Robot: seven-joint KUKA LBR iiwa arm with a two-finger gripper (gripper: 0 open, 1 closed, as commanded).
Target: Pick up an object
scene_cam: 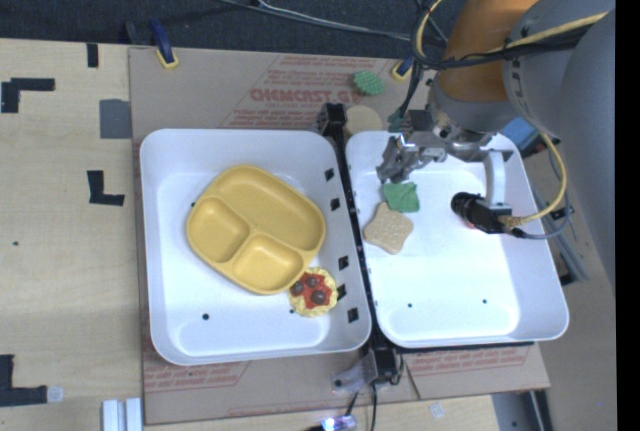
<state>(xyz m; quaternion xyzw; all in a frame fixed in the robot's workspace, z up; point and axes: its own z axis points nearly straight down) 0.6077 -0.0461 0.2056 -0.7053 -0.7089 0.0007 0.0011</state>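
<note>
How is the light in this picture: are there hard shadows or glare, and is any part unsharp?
Camera view: the light is soft and even; the yellow divided plastic tray casts only a faint shadow in the left white bin; the right white bin looks bright without a hard glare spot; the orange band of the arm near the lens looks slightly soft.

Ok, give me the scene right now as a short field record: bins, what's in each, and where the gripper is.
left bin: yellow divided plate; small yellow and red toy by the plate's near corner
right bin: green toy piece; tan bread-like piece just in front of it
outside bins: green studded piece on the cardboard behind the bins
gripper: over the right bin's far left part, directly above the green toy piece
grasp: no object seen between the fingers
</note>
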